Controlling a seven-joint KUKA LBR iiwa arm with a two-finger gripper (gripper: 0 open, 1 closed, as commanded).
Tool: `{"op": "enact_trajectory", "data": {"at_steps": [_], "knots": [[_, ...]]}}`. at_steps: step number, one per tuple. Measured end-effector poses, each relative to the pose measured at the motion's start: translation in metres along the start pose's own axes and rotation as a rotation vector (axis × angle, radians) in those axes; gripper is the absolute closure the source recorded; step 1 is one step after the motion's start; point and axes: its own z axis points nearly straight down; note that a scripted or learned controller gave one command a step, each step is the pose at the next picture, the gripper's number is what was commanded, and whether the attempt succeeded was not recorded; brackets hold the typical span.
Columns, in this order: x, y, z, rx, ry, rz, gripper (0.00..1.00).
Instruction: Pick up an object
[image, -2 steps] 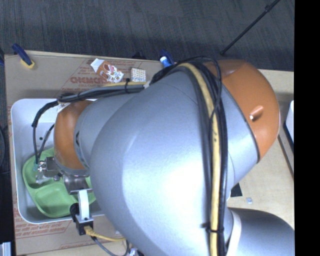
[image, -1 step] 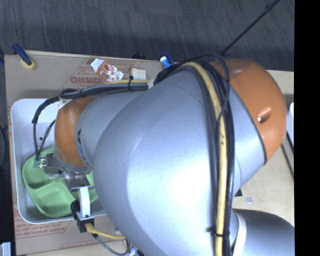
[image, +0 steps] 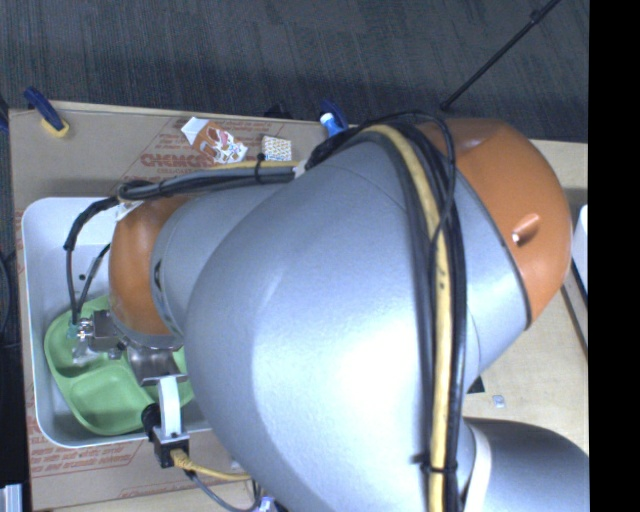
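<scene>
The grey arm with its orange band (image: 135, 265) reaches far over the left white bin (image: 40, 230) and covers most of the view. Under the wrist lies a green plastic object (image: 95, 395), bowl-like, in the bin's near left part. The wrist's metal flange and a white bracket (image: 168, 405) sit right above the green object. The gripper's fingertips are hidden beneath the wrist, so contact with the green object cannot be judged.
Cardboard sheeting (image: 200, 150) with printed labels lies behind the bins, held by blue clamps (image: 45, 110). Black cables run along the arm. The right bin is hidden behind the arm's body. The bin's left wall stands close to the green object.
</scene>
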Motion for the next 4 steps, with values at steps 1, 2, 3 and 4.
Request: {"op": "enact_trajectory", "data": {"at_steps": [1,2,3,4], "knots": [[0.001,0.0,-0.01,0.002,0.001,-0.005,1.0],[0.001,0.0,-0.01,0.003,0.001,-0.005,0.0],[0.002,0.0,-0.02,0.004,0.002,-0.01,1.0],[0.001,-0.004,-0.034,0.01,0.004,-0.001,1.0]]}}
